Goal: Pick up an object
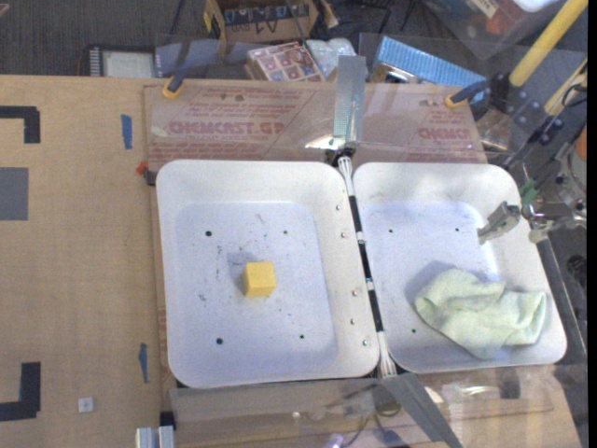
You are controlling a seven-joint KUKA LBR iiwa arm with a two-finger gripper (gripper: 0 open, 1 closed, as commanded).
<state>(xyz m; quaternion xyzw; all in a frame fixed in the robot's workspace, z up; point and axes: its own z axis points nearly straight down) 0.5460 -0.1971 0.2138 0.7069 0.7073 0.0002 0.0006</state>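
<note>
A small yellow block (260, 279) lies near the middle of the left bin (187, 194). A crumpled pale green cloth (483, 313) rests in the front right part of the right bin (410, 203). My gripper (508, 218) sits over the right rim of the right bin, above and behind the cloth and apart from it. It appears as a small grey metal part poking in from the right, with nothing seen in it. The block is far to its left, across the divider.
A clear plastic sheet and a metal bracket (349, 101) stand behind the bins. Cardboard bench surface (75, 250) stretches to the left. Clutter, cables and a yellow pole (555, 26) crowd the back right.
</note>
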